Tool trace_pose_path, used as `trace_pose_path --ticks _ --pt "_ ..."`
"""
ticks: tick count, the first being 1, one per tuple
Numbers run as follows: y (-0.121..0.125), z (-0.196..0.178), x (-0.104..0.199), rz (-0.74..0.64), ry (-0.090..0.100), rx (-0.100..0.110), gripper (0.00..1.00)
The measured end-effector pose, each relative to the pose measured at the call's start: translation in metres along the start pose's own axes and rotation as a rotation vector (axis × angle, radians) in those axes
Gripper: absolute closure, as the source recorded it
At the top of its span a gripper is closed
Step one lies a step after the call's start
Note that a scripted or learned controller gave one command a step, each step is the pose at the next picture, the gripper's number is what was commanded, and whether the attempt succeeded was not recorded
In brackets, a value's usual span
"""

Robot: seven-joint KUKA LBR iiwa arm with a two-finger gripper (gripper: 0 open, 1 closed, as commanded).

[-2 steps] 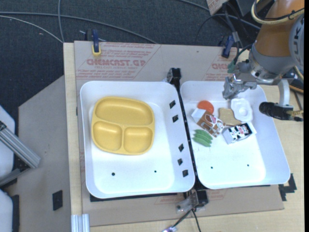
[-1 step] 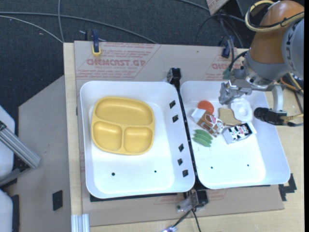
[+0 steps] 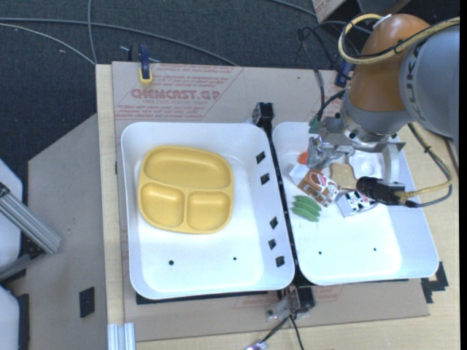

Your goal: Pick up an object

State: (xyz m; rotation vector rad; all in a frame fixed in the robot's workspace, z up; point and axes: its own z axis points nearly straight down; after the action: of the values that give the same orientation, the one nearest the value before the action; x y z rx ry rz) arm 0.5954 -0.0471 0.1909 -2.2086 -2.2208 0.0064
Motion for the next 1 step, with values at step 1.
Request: trace_pose_path --ticks 1 --pt "-0.0091 -0.0093 0.0565 -0.001 0.0 -0.002 1.0"
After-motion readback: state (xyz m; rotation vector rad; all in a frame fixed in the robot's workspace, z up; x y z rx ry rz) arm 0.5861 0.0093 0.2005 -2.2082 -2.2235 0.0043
